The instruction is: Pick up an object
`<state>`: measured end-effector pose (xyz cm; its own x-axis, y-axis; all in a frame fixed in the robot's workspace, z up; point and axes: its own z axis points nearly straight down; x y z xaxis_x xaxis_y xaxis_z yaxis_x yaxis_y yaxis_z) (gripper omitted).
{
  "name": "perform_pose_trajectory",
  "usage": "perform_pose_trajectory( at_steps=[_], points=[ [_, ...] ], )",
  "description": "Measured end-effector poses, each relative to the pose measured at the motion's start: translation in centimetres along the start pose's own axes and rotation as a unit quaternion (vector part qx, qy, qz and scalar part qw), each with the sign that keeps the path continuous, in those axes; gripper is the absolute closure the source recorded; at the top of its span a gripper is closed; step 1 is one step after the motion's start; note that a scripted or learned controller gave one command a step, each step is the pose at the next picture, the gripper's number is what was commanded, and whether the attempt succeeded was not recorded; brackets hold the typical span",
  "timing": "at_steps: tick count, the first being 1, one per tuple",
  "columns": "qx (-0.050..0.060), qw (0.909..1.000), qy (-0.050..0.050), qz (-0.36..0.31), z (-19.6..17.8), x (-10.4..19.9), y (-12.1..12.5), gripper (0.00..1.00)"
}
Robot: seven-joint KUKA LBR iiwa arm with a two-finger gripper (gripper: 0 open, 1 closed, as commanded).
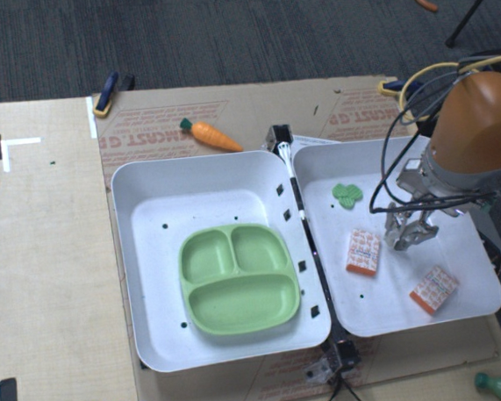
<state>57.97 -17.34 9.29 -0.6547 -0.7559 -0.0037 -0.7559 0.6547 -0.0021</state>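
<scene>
the gripper point(415, 234) hovered over the right bin point(472, 306), fingers slightly apart and holding nothing; two small boxes, one point(363, 252) just beside it, lay unlifted, so picking remained undone

Both white bins point(143, 276) look like smooth matt plastic; the green divided plate point(239, 278) is glossy plastic; the worktop point(49, 303) looks like pale wood.

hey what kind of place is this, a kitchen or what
Likely a robot lab test bench, not a kitchen: a robot arm over two white bins, toy carrot on cardboard, cables and carpet around.
</scene>
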Motion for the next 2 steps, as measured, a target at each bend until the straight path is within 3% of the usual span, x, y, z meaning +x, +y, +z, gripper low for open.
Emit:
perform_pose_trajectory(
  at_steps=[1,2],
  points=[
    [0.0,1.0,0.0,0.0,0.0,0.0,0.0,0.0],
    [0.0,0.9977,-0.001,-0.068,-0.2,-3.5,-1.3,0.0]
  ],
)
